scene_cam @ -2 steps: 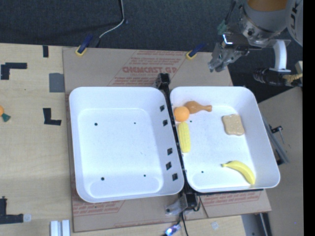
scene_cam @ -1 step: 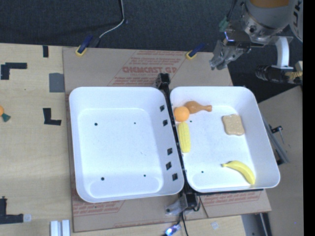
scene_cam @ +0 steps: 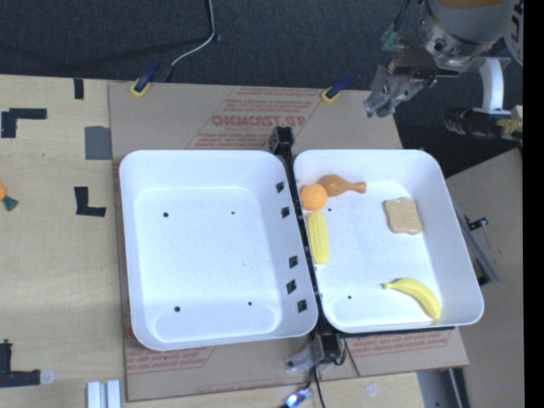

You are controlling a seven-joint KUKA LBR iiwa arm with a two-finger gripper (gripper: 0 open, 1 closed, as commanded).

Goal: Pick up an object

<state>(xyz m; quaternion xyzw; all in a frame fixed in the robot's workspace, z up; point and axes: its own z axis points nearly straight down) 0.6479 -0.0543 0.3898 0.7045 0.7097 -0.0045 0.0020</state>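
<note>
Within the right bin (scene_cam: 442, 228), left to right, lie a smooth orange ball (scene_cam: 314, 196) touching a ribbed corn cob (scene_cam: 319, 237), a tan drumstick (scene_cam: 342, 185), a rough bread slice (scene_cam: 402, 216) and a curved glossy banana (scene_cam: 416, 295). Above, well apart from all of them, hangs the gripper (scene_cam: 384, 102), fingers spread, grasping nothing.

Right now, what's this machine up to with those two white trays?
A grey robot arm is set to pick up an object. Its tool hangs above the bench, beyond the far edge of the right bin, with nothing between its fingers. All the toy food lies in that bin: a corn cob, an orange ball, a drumstick, a slice of bread and a banana. None has been lifted yet.
</note>
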